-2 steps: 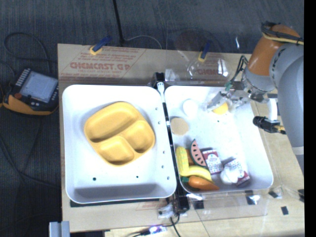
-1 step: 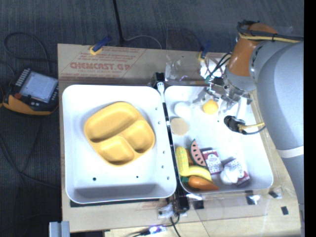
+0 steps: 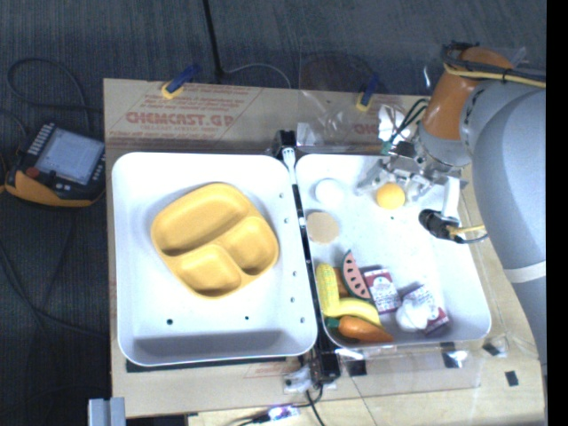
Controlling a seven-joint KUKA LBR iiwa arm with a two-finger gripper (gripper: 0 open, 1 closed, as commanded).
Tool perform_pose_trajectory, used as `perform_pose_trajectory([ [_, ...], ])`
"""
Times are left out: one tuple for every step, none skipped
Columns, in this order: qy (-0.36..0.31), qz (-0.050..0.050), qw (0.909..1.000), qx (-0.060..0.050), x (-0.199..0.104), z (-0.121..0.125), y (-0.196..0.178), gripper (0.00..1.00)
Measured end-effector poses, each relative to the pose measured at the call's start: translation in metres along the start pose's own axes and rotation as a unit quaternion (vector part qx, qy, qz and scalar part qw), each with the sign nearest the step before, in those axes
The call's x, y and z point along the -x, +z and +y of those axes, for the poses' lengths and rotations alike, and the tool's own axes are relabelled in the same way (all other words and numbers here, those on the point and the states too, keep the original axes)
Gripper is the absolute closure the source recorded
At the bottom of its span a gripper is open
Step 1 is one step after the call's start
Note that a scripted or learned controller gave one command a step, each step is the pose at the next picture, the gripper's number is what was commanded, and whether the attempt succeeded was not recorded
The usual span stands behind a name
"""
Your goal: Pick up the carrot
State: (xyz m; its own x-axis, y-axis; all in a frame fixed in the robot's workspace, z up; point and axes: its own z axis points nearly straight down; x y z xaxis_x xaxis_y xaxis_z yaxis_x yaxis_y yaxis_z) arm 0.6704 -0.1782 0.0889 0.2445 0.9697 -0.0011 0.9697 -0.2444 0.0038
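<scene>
The carrot point(image 3: 364, 329) is orange and lies on its side along the front wall of the right bin point(image 3: 461, 264), just below a yellow banana point(image 3: 355, 311). My gripper point(image 3: 395, 181) is at the far end of that bin, well away from the carrot. It is open, with its fingers spread to either side of a small yellow ball point(image 3: 390, 195) that sits just below them. Nothing is held between them.
Around the carrot lie a corn cob point(image 3: 327, 289), a watermelon slice point(image 3: 353, 273), a small carton point(image 3: 382, 291) and a white-and-red item point(image 3: 419, 311). A white disc point(image 3: 327, 190) and a tan disc point(image 3: 323, 227) lie further back. The left bin point(image 3: 133, 264) holds a yellow divided plate point(image 3: 215, 238).
</scene>
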Motion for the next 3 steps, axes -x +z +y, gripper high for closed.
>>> perform_pose_trajectory([
  [0.000, -0.002, 1.0000, 0.004, 0.001, 0.001, -0.011, 1.00],
  [-0.118, -0.001, 0.9930, 0.006, -0.041, -0.008, -0.003, 1.00],
  [0.038, -0.002, 0.9993, 0.004, -0.068, -0.016, -0.003, 1.00],
])
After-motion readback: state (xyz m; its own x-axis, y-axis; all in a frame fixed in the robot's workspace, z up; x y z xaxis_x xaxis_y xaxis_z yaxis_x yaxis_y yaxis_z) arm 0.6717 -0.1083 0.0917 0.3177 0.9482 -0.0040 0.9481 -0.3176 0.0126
